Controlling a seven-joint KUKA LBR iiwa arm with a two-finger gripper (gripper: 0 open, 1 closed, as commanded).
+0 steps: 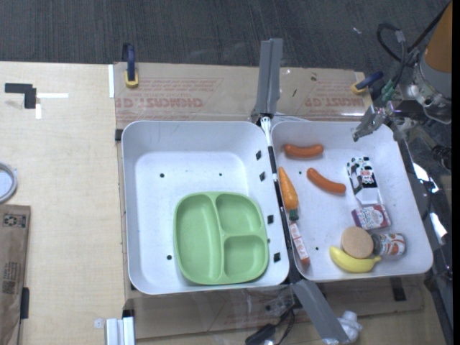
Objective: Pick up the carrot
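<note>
The carrot point(288, 187) lies against the left wall of the right bin point(415, 214), beside two sausages point(325, 180). The claw point(368, 123) hangs over that bin's far right corner, well apart from the carrot; its opening cannot be told.

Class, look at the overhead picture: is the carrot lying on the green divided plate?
No, the carrot lies in the right bin against its left wall, while the green divided plate sits in the left bin.

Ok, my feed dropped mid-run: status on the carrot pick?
Gripper above right bin's far edge, nothing seen in it. Carrot lying against that bin's left wall, untouched. Two sausages nearby, not blocking.
</note>
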